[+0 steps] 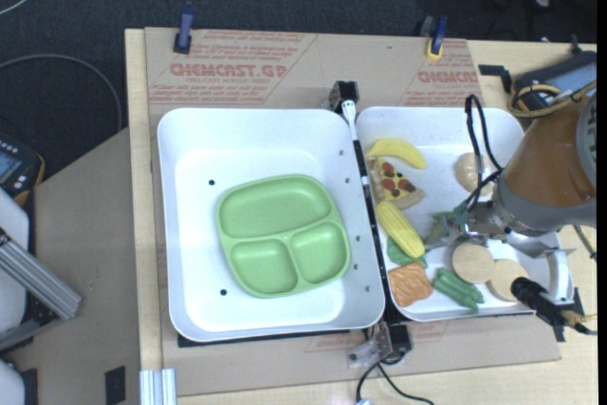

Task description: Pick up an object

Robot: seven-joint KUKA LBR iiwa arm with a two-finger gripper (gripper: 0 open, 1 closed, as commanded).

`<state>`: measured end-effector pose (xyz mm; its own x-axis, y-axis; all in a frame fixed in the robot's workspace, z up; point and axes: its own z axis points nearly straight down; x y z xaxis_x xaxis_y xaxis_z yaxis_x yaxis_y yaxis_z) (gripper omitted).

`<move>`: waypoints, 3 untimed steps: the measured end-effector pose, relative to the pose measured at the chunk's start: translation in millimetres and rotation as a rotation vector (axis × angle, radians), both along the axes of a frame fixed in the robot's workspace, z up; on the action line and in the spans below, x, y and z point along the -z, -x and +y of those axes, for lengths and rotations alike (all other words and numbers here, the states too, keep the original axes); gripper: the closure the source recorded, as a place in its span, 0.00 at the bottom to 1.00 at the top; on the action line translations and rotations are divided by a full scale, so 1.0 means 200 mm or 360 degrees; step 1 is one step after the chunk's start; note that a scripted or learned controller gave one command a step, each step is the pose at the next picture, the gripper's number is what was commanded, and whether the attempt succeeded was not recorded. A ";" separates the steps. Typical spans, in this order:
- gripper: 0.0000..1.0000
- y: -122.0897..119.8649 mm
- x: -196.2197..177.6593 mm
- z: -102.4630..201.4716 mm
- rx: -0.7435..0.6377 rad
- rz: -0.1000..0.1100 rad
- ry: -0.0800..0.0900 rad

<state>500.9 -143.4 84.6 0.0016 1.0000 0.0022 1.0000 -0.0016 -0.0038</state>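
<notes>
The right bin (429, 117) holds several toy foods: a yellow banana (396, 150), a pizza slice (397, 184), a corn cob (399, 229), an orange ridged piece (411, 283), a green pod (459, 289), two tan round biscuits (470, 262) and a pale lump (466, 171). The gripper (458, 225) hangs low over the middle of this bin, just right of the corn and above the biscuits. A dark green shape lies right at its tip. The grey wrist and orange band hide the bin's right side.
The left bin (175, 204) carries a green divided plate (281, 232). A black cable (472, 133) loops from the arm over the right bin's back. Blue and yellow clamps sit at the board's far edge.
</notes>
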 end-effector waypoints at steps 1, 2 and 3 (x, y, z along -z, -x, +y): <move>1.00 -0.01 -0.05 0.00 0.0000 -0.0008 0.0004; 1.00 -0.01 -0.10 0.00 0.0001 -0.0012 0.0006; 1.00 -0.01 -0.15 0.00 0.0002 -0.0015 0.0008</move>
<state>503.8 -143.6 114.6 0.0027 1.0000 -0.0026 1.0000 -0.0027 0.0059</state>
